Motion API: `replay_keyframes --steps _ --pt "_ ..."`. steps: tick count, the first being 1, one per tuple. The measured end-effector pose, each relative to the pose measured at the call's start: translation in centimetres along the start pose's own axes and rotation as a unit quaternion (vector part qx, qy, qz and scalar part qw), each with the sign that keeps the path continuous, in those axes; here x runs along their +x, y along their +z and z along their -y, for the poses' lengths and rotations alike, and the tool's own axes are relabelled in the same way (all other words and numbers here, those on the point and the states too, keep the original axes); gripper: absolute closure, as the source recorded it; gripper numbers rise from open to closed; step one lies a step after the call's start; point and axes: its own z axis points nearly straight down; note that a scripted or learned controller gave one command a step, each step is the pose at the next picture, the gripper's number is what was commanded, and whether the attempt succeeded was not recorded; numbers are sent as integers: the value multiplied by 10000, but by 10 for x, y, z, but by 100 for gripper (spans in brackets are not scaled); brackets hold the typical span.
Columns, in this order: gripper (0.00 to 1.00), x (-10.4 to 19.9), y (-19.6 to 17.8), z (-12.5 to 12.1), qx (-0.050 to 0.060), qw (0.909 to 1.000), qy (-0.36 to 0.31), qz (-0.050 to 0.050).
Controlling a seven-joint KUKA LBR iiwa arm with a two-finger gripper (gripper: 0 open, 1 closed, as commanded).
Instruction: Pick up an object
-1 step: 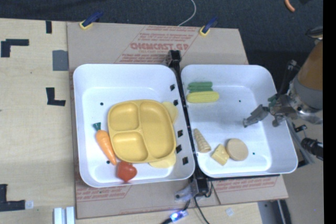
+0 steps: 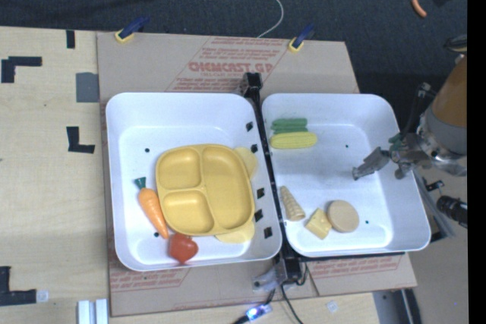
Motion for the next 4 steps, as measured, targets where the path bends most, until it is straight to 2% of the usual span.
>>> replay_keyframes --steps 1,2,3,4 --pt "0 -1 60 10 28 10000 4 -9" --pt "0 0 108 9 -5 10000 -4 6" --pt "100 -1 95 9 -20 10000 -3 19" --pt "100 6 51 6 -15 10000 -5 3"
